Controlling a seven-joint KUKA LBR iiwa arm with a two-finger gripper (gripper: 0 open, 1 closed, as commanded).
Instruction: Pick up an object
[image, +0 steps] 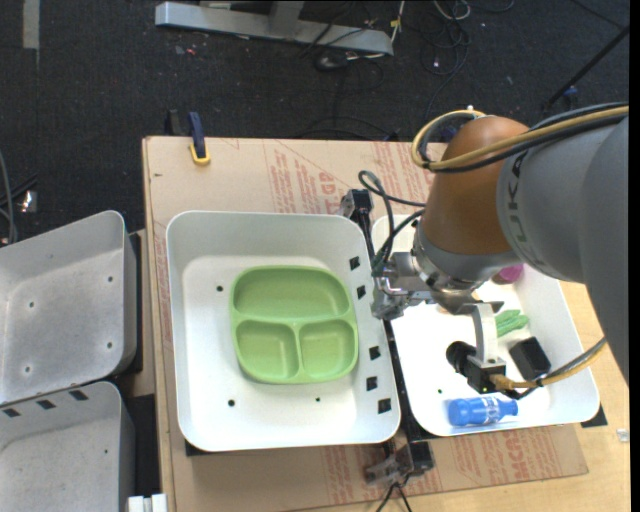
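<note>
In the camera view, the grey arm (560, 190) is seen reaching in from the right, its orange band (472, 190) bent downward over the near edge of the right bin (575, 335). The tool (396, 292) is held low over the divide between the two bins on the counter (270, 170); how far it is opened cannot be told, and nothing is seen held. A green divided plate (295, 322) is lying in the left bin (200, 330). A blue bottle (482, 410), a green object (511, 322) and a pink object (513, 272) are lying in the right bin.
</note>
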